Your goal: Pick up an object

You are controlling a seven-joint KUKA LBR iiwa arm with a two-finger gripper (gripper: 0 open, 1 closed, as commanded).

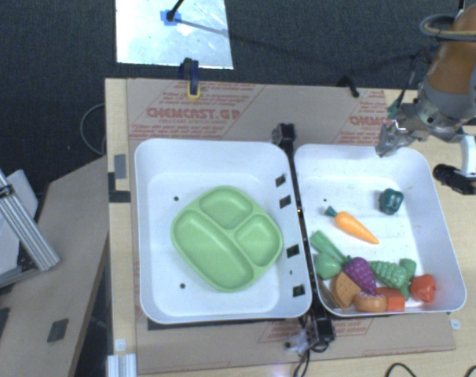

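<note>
At upper right the gripper (393, 138) hovered over the right bin's (446, 234) far rim, finger state unclear. One smooth plastic carrot (356, 226) lay mid-bin; one glossy green three-compartment tray (226, 238) lay left.

Green divided plate (227, 238) — in the left bin (155, 163), well left of and below the gripper. Blue-yellow clamp (191, 78) — at the bench's far edge, far left of it.

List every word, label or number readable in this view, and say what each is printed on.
"CHEMCAST GP": red print on the brown sheet under the bins, behind the left bin.
"CHEM...": the same red print behind the right bin, cut off by the gripper.
Smaller red lines beneath both: too blurred to read.
</note>
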